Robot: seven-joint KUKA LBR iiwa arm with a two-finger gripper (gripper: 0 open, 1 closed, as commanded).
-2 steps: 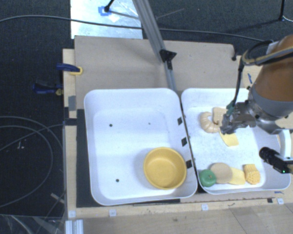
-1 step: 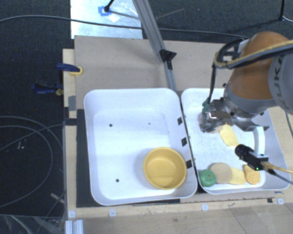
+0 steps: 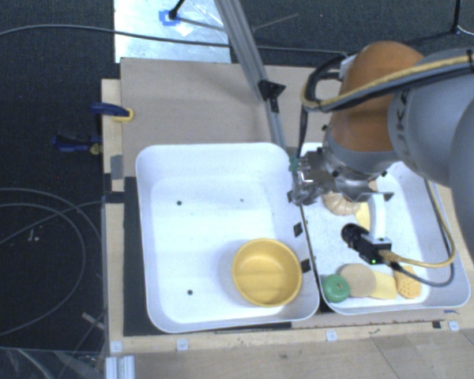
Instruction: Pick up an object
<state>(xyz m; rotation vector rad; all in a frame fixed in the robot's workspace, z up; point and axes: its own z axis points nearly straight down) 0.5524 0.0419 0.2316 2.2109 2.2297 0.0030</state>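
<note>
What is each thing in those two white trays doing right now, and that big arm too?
Yellow bowl: upright, in the left bin, near its front right corner.
Green round piece: lying in the right bin, at its front left.
Tan flat piece: lying beside the green one.
Arm: over the right bin.

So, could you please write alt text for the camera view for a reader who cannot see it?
A grey robot arm with an orange band reaches from the right over the right white bin, which holds several small food-like items. The left white bin holds a yellow bowl near its front right corner.
</note>
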